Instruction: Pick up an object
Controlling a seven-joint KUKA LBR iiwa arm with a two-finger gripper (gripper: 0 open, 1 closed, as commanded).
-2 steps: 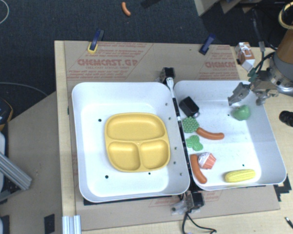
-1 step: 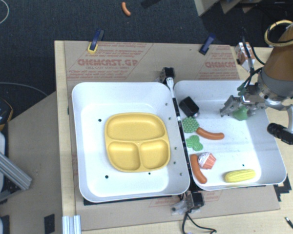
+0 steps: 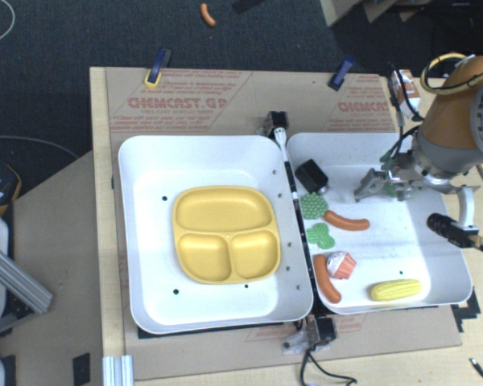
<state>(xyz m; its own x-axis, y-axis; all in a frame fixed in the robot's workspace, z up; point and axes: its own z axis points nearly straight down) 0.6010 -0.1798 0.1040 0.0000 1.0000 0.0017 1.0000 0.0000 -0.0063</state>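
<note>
The end effector, spread open and empty, hangs over the right bin (far side), so closing there would likely miss the sausage nearby.

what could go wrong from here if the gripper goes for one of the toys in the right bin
The small items crowd the shallow white right bin's left side: the two green broccoli-like pieces, the orange sausage and the red-and-white wrapped piece lie close, so a grasp may knock a neighbour. The second red-orange sausage hugs the bin wall, leaving little finger room. The gripper hovers apart from them all.
</note>
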